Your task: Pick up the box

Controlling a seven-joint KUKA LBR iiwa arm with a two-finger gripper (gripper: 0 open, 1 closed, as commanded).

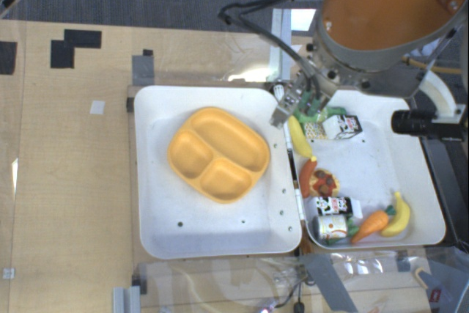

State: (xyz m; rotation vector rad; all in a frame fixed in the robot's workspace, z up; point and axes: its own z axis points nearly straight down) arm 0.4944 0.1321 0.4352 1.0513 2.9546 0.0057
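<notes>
While my metal fingers stand parted with nothing between them, low over the right white bin's near-left corner, the small white-and-green carton box lies just beside them, so closing in seems next

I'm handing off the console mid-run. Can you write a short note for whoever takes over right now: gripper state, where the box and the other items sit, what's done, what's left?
Gripper: low over the top left corner of the right bin, just past the divider; whether it grips anything cannot be told.
Box: small white carton with black print, lying in the right bin just right of the gripper, not lifted.
Also in the right bin: banana under the gripper, pizza slice, can, carrot, second banana.
Left bin: yellow divided plate.
Done: approach. Left: grasp and lift the box.
</notes>
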